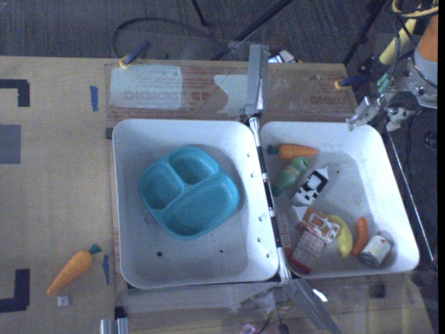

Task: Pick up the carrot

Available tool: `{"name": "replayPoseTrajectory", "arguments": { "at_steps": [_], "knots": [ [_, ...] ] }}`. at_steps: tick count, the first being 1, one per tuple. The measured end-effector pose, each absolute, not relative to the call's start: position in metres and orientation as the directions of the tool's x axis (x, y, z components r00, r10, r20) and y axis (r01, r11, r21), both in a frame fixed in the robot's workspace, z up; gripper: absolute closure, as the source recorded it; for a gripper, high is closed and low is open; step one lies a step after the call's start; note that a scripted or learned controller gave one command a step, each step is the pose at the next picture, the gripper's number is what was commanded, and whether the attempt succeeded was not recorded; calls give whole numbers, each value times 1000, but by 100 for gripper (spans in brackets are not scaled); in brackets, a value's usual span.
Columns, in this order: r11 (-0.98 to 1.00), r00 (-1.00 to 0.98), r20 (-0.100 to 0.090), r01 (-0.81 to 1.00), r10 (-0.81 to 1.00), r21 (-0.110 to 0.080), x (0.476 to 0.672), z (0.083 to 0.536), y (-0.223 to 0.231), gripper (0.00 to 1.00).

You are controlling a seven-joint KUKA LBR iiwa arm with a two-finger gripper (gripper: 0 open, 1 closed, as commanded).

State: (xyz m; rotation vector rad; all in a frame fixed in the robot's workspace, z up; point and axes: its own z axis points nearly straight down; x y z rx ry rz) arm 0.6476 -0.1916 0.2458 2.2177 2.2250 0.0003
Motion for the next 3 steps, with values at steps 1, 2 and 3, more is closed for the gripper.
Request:
{"name": "replayPoseTrajectory", "arguments": {
  "at_steps": [1,2,3],
  "knots": [
    [74,-74,0,997,997,-1,667,120,-158,0],
    [12,-12,-6,1000,1000,21,672,106,-120,0],
    [320,-320,-20,947,947,10,671,101,-118,0]
  ]
}}
